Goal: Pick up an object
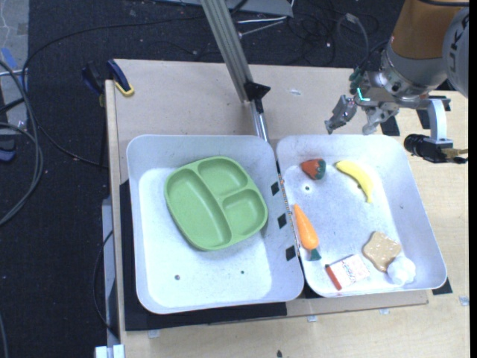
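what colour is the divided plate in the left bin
Light green all over; the divided plate shows clearly in the camera view, lying in the white left bin.

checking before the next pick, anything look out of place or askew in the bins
The carrot lies at the right bin's left edge, seemingly up against the rim, not flat on the floor. The green tray sits skewed in the left bin. Nothing looks spilled or damaged.

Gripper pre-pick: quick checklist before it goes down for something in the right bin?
1. Gripper carries nothing: ok, fingers spread, nothing between them.
2. Gripper over a target: not ok, it hangs above the bench beyond the right bin.
3. Banana free to grab: ok, lies alone.
4. Carrot free to grab: not ok, against the bin's left wall.
5. Bread free to grab: cannot tell, a white ball sits close.
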